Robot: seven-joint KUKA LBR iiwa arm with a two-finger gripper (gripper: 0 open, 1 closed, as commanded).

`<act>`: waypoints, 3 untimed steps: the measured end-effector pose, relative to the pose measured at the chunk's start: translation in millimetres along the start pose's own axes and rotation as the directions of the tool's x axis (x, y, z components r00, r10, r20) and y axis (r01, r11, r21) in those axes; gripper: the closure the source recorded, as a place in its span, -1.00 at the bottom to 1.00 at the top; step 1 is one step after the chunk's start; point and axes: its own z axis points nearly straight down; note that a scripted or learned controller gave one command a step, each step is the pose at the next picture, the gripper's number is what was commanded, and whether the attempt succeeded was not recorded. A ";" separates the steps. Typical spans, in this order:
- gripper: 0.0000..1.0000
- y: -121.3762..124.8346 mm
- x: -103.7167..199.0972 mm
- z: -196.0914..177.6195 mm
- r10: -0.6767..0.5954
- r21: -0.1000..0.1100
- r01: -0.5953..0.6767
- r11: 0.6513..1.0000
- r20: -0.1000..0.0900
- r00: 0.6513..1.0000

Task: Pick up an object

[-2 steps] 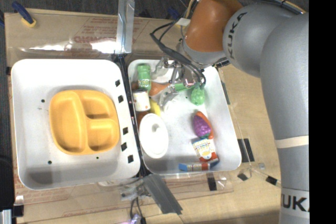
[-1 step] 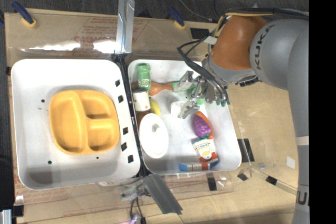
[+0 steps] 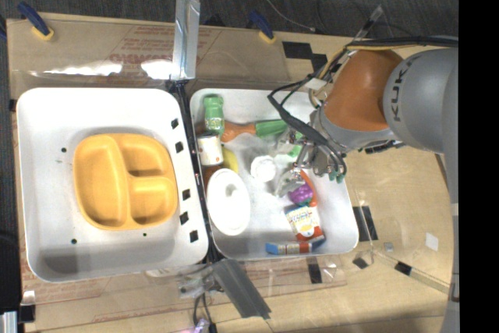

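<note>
The right bin [image 3: 343,208] holds a jumble of small items. My gripper [image 3: 299,170] reaches down into its right-centre, over a clump of purple and orange pieces [image 3: 297,186]. Just left of it lies a small white cup [image 3: 263,167]. Below it lies a printed pouch with an orange cap [image 3: 303,220]. A green bottle [image 3: 212,111] stands at the bin's top left. An orange and green toy carrot [image 3: 253,129] lies along the top. The wrist hides what is directly under the gripper.
A white round bowl [image 3: 228,200] sits at the right bin's lower left, and a marker [image 3: 295,247] lies along its bottom wall. The left bin [image 3: 39,121] holds a yellow divided plate [image 3: 126,179]. Black cables [image 3: 290,93] loop above the wrist.
</note>
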 end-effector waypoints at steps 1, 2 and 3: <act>-1.00 -6.6 52.0 -0.2 0.014 0.000 -0.014 1.000 0.000 1.000; -1.00 -6.0 52.2 -0.2 0.005 0.000 -0.005 1.000 0.000 1.000; -1.00 -6.4 57.7 0.2 0.010 -0.001 -0.010 1.000 -0.002 1.000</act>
